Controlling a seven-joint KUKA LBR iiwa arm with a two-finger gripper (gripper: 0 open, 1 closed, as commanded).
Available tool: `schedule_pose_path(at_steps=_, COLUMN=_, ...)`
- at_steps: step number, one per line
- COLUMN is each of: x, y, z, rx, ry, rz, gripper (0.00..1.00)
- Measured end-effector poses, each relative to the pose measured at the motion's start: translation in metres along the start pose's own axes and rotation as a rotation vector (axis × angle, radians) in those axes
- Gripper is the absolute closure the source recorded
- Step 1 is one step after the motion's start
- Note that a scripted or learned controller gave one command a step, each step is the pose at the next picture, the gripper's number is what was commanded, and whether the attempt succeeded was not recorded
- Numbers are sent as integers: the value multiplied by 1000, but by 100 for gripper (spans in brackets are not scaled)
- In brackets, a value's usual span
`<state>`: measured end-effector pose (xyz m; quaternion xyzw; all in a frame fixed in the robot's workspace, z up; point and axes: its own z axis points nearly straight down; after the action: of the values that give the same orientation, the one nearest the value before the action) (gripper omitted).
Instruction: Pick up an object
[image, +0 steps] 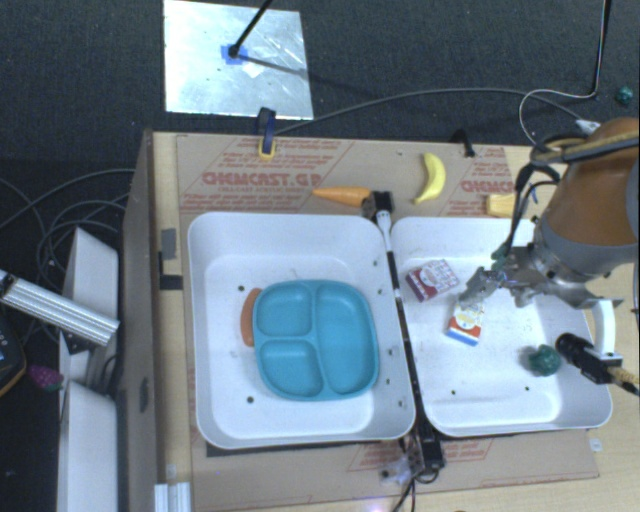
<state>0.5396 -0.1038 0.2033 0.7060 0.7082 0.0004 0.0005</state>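
In the right bin (500, 410) lie a small red and white box (432, 278), a white carton with orange and blue print (465, 326) and a dark green lump (545, 360). My gripper (476, 292) hangs over the middle of this bin, reaching in from the right. Its tip is just above the top edge of the white carton, and right of the red and white box. No object shows between its tips.
The left bin (215, 260) holds a blue divided plate (315, 335) with a brown sausage (247, 315) at its left side. Behind the bins on the board lie a carrot (340, 196), a banana (432, 178) and a yellow piece (500, 205).
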Motion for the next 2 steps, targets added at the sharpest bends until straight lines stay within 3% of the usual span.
schedule_pose_path(at_steps=1, x=-5, y=21, z=119, rx=-1, ry=0, rz=1, gripper=0)
schedule_pose_path(at_steps=2, x=-5, y=21, z=109, rx=-2, ry=0, rz=1, gripper=100)
